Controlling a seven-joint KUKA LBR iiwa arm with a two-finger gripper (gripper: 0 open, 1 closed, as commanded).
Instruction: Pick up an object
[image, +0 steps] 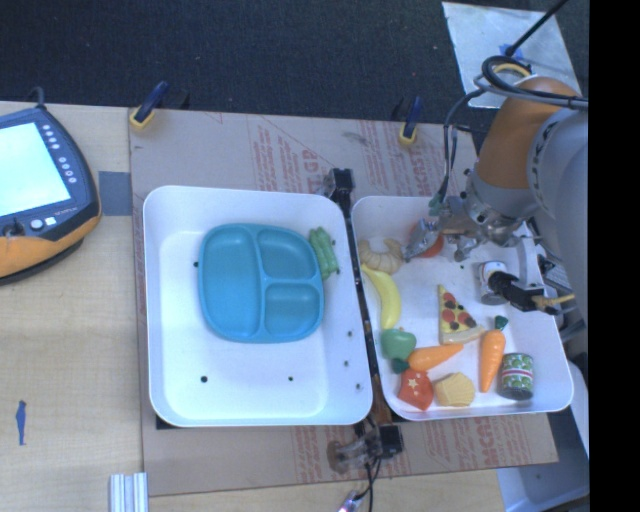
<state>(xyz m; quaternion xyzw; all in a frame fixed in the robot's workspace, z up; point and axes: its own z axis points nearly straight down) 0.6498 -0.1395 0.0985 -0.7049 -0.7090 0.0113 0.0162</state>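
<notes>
While hovering over the right bin (560, 385) at its far edge, gripper (425, 240), jaw state impossible to tell. Nearer: banana (385, 295), carrot (490, 360), pizza slice (455, 315). Probably light, rigid, slick plastic; best pinched mid-body.

a pale wood desk (70, 350) carries a big sheet of brown cardboard (250, 150) printed with faint red lettering. two clamps sit at the sheet's far edge, a blue and yellow one (147, 106) at the left corner and another (409, 122) further right. on the cardboard lie two shallow white bins, touching side by side: the left bin (175, 390) and the right bin (545, 395). black clips (341, 184) join them at the far and near ends. off the cardboard, at the desk's left edge, rests an orange-rimmed control pendant (40, 190) with a lit screen. a small blue mark (20, 421) shows on the wood near the left front.
</notes>
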